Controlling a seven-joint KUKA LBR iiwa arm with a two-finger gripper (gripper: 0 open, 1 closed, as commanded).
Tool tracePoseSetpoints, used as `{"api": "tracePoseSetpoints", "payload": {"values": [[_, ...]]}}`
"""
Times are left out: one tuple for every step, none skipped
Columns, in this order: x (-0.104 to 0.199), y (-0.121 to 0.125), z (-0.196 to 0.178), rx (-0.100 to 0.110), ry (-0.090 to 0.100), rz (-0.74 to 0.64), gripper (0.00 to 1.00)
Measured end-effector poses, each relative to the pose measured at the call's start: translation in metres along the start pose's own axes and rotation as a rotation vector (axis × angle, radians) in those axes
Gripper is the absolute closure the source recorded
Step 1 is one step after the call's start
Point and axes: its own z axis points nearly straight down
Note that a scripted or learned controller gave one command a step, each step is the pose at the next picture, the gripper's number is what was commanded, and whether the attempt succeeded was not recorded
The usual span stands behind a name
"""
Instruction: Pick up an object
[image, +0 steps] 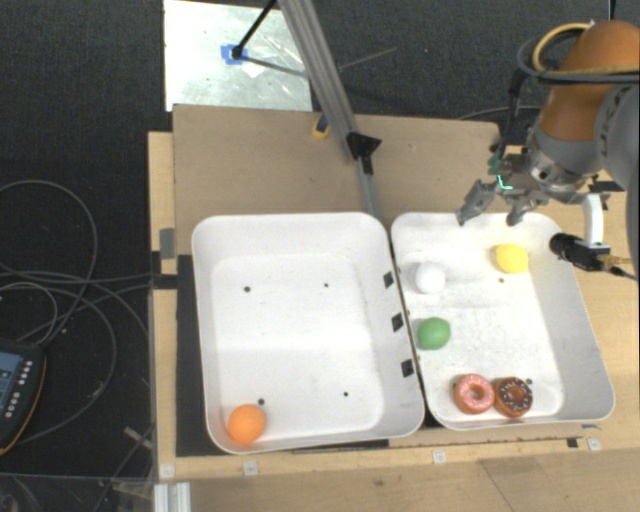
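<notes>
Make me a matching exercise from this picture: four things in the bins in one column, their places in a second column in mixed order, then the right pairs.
Things:
1. orange ball
2. yellow ball
3. green ball
4. doughnuts

Places:
A. right bin, far end, nearest the pincer
B. left bin, near left corner
C. right bin, near edge, side by side
D. right bin, by the wall next to the left bin, just nearer than the white ball

Pairs: 1-B, 2-A, 3-D, 4-C
</notes>
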Motion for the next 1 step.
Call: {"api": "tracePoseSetpoints", "payload": {"values": [[0.0000,0.0009,-0.0032,-0.004,-0.002,-0.002,0.00]]}}
